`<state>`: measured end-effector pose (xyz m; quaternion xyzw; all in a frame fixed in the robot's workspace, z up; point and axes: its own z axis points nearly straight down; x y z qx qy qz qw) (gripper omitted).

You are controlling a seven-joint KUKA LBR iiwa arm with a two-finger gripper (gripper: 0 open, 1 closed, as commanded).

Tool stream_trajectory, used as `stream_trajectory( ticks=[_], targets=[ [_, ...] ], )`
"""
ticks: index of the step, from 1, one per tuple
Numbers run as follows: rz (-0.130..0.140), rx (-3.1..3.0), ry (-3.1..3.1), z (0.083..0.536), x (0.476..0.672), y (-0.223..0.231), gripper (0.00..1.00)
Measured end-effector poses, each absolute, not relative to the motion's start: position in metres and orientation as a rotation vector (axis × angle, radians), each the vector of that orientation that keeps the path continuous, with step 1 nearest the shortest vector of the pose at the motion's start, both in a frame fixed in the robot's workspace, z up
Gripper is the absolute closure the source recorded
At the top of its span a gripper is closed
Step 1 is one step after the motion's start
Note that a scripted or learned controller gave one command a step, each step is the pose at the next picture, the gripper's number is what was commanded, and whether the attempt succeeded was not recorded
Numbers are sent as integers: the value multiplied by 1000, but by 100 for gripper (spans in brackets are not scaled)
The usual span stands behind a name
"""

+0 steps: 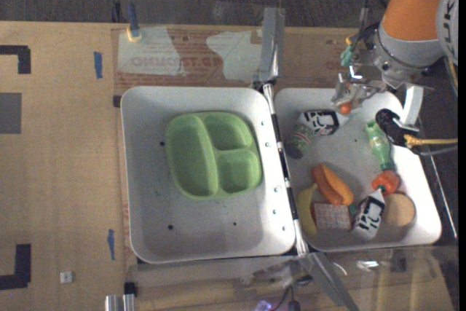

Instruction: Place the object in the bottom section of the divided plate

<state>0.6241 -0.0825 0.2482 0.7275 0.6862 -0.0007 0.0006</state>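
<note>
Nearest me sat a jumble of toy groceries in the right-hand bin [429, 229]: a black-and-white bottle [370, 215], a tan bun [400, 209] and a small red-and-white packet [331, 216], all well to the right of the green divided plate [212, 154]. Which of them was meant as the object I could not judge; none had reached the plate. The plate lay flat near the middle of the left bin [145, 229], presumably left there alone so a drop would have a plain target, and nothing lay in its near section.

Further right of the plate, a banana [305, 209] and an orange toy [333, 186] lay touching, with a green bottle [378, 146] beyond them. A black-and-white can [317, 123] lay on its side, the piece closest to the plate, just past the divider between the bins.

Right of the plate and further back, the gripper [348, 97] hung over the far edge of the right bin. It looked poised for a pick rather than a carry. Whether it was open or closed, I could not tell.
</note>
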Motion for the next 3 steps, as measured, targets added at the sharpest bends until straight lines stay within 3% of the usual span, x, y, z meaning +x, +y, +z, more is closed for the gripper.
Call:
stream_trajectory(
  ticks=[1,2,3],
  targets=[
    [4,2025,2397,242,651,3,100],
    [-1,2089,2348,220,613,53,100],
    [-1,2076,2360,199,613,42,100]
  ],
)
